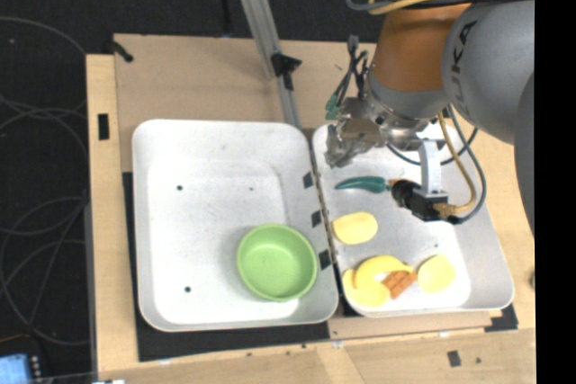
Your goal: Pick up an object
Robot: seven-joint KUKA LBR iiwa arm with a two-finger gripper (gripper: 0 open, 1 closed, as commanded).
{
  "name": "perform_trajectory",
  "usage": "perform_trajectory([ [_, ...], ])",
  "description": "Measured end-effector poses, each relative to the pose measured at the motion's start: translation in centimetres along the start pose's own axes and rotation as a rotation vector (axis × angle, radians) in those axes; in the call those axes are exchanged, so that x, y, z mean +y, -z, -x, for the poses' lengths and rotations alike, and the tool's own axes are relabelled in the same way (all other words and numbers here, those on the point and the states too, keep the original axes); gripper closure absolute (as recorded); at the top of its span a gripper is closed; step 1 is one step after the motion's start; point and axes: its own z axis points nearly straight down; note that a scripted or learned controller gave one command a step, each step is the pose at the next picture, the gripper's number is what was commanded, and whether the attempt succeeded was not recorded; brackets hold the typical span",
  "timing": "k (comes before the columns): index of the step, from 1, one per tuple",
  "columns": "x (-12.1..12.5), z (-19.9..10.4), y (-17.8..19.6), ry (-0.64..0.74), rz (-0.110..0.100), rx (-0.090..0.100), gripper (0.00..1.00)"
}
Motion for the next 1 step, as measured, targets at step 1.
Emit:
perform_trajectory([
  [1,-0.61,-4.74,0.25,0.002,0.0,0.002,1.0],
])
